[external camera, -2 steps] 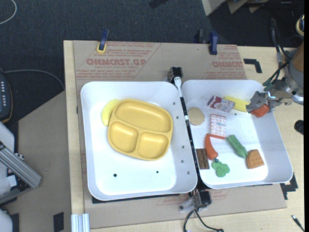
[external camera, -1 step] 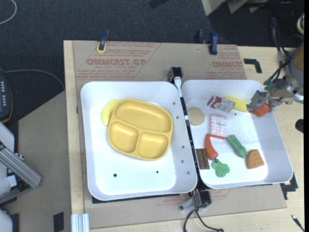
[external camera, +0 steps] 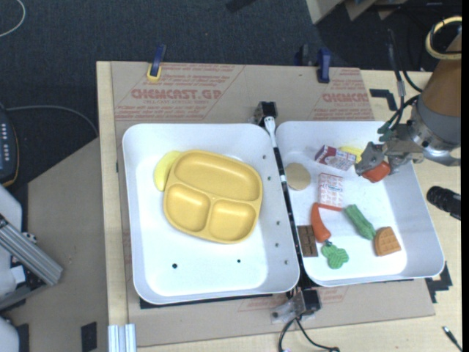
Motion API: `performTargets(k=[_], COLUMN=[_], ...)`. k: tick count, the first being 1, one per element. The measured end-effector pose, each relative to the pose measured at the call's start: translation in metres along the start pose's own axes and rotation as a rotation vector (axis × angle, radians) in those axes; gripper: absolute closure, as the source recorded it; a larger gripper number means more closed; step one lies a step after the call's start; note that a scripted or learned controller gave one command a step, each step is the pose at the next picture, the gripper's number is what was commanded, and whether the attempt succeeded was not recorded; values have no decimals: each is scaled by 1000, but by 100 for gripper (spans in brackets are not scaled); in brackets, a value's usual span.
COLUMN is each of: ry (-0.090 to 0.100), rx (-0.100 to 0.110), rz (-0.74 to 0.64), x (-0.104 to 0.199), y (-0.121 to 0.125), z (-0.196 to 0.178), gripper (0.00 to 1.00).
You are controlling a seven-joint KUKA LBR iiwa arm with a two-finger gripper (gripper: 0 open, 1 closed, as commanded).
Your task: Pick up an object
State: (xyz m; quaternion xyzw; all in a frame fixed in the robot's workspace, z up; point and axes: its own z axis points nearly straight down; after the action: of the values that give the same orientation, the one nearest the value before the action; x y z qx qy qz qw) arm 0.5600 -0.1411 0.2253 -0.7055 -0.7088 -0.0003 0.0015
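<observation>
Two white bins sit side by side on the bench (external camera: 110, 196). The left bin (external camera: 139, 196) carries a yellow divided plate (external camera: 211, 195). Above the right bin (external camera: 410, 196), the gripper (external camera: 375, 163) has its fingers pinching a red-orange object (external camera: 377, 171), lifted near the bin's upper right. Beneath lie a tan disc (external camera: 297, 175), a red-and-white packet (external camera: 330, 190), a carrot (external camera: 320, 222) and a green pickle (external camera: 360, 221).

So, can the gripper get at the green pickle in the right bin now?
Probably yes. The green pickle lies uncovered, apart from the cracker, and the gripper hangs just above it in the same bin, though an orange-red piece sits at its tip.
</observation>
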Motion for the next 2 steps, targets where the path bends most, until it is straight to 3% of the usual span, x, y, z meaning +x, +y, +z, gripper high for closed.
performTargets(k=[2], ry=[1], rx=[-1], rz=[-2], x=[102], y=[0], z=[-7], gripper=[100])
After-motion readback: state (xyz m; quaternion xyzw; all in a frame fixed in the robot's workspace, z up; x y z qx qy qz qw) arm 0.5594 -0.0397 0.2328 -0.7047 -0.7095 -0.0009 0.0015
